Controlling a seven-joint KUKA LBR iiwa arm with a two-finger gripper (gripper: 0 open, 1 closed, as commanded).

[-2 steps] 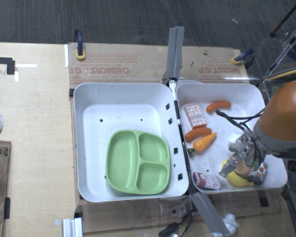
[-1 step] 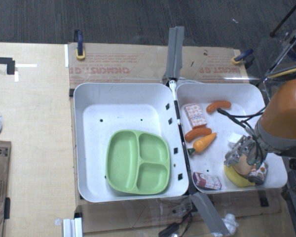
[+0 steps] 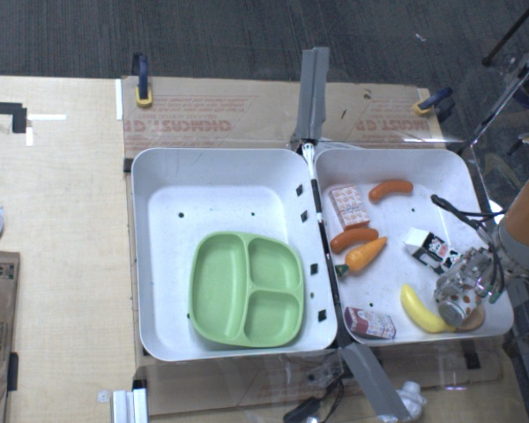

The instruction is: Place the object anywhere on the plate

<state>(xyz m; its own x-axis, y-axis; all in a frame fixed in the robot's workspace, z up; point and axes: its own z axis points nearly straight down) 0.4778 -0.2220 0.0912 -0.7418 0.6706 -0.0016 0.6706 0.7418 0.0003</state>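
Two white bins side by side on the bench. Green three-part plate (image 3: 247,289) inside the left bin (image 3: 159,192). Jaws low in the near right corner of the right bin (image 3: 450,170), over a round brownish object (image 3: 472,317) just beside a banana (image 3: 420,310); open or closed, impossible to tell.

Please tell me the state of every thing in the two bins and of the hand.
Plate: lying flat in left bin, nothing on it.
Banana: lying in right bin, beside hand.
Carrot: lying flat.
Two sausages: lying apart.
Hand: low over right bin's near corner.
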